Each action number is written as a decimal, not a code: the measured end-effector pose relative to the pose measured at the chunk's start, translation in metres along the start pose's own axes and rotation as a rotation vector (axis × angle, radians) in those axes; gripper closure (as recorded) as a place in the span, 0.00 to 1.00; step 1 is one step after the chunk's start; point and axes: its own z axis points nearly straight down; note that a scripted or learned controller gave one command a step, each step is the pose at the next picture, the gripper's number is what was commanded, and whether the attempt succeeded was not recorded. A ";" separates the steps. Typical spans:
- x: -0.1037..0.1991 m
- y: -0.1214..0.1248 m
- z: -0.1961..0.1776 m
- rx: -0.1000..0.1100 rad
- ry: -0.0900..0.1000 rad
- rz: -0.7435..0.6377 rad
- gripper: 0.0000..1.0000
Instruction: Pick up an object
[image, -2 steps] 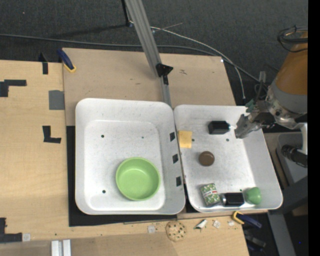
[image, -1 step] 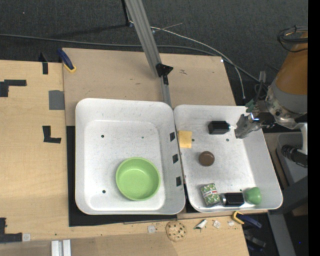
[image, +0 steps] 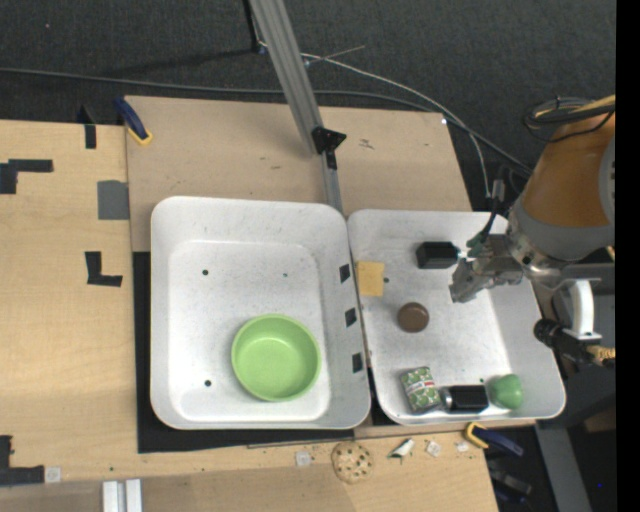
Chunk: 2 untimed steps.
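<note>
Listing contents at this moment, with the right bin (image: 520, 400) as landmark

Gripper (image: 468, 285): hangs over the right bin's far-right part, above bare floor; nothing visible between its parts; whether it is open or closed cannot be told from this angle

Black block (image: 436, 255): in the right bin, just beside the gripper on the side toward the left bin, slightly farther up the bench; long axis roughly across the bin; judged the nearest candidate for pickup, so the coming move turns on a short shift that way

Brown round piece (image: 413, 318): mid-floor of the right bin, near the gripper, toward the front

Tan square (image: 371, 278): against the right bin's wall next to the left bin

Green-and-white packet (image: 420, 389), black oblong (image: 465, 399), green ball (image: 507, 391): in a row along the right bin's front wall, well apart from the gripper

Green bowl (image: 275, 357): upright in the left bin (image: 200, 225), beyond the right bin's wall

Task status, as a judgement: nothing lifted yet
</note>
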 end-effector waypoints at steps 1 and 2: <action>-0.006 0.005 0.052 0.002 0.001 0.000 0.00; -0.014 -0.002 0.105 0.004 0.002 0.001 0.00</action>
